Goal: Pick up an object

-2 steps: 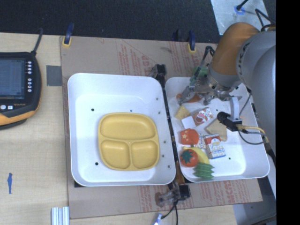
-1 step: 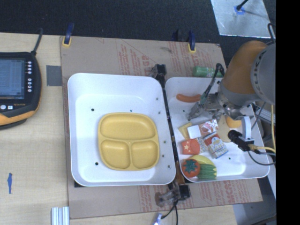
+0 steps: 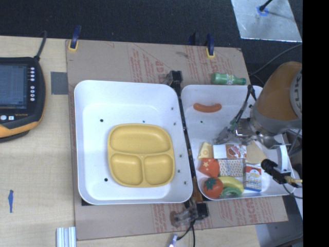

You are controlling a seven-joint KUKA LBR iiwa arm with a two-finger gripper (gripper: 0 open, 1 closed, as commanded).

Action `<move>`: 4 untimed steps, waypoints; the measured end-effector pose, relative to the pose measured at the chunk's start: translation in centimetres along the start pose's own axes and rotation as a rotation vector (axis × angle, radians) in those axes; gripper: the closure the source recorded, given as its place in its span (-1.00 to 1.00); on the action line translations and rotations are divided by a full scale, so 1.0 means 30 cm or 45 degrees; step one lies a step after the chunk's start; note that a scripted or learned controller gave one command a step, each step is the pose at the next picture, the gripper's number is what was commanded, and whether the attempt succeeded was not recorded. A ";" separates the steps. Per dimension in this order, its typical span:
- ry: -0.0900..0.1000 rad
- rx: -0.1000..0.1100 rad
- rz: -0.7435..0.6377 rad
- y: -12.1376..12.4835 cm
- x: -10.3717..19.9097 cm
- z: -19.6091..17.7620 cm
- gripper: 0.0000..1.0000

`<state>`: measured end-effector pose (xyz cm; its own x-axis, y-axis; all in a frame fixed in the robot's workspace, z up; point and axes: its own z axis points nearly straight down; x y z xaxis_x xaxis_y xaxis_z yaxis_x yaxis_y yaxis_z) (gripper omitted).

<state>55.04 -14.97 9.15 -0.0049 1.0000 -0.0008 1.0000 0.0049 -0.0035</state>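
Gripper [image 3: 229,134] hangs low in the right bin [image 3: 226,94], poised above the toy-food pile [image 3: 229,171] at its near end; whether it grips anything, I cannot tell. Sausage [image 3: 207,107] lies apart, farther back.

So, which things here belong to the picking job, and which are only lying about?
For the job: end effector; right bin with sausage, tomato, cheese wedge, small food boxes.

Lying about: yellow divided tray in left bin, green bottle, control pendant.

Toy foods [image 3: 229,169] cluttering right bin [image 3: 203,122]
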 end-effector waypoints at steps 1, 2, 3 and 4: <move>0.000 -0.001 -0.002 0.221 0.155 -0.003 -1.00; 0.001 -0.002 0.005 0.351 -0.166 -0.004 -1.00; 0.001 -0.003 0.002 0.156 -0.209 -0.213 -1.00; 0.001 0.000 0.000 0.052 -0.206 -0.128 -1.00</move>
<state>56.64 -21.15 12.98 -0.0046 1.0000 -0.0004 1.0000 0.0046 -0.0037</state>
